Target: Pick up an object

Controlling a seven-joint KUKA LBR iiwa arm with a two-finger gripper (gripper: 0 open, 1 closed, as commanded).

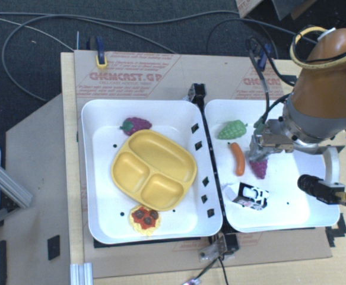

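Observation:
In the right bin [291, 215] lie a green grape bunch [232, 129], an orange sausage [238, 158], a purple grape bunch [259, 168] and a small black-and-white toy [251, 196]. My gripper [259, 152] hangs low over the right bin, right above the purple bunch and just right of the sausage. The top of the purple bunch is hidden under the gripper, and whether they touch is unclear.
The left bin [95, 159] holds a yellow divided plate [155, 170], another purple grape bunch [136, 124] at its back and a pizza-like toy [145, 218] at its front. A black divider [205, 159] runs between the bins. Cables trail behind the bench.

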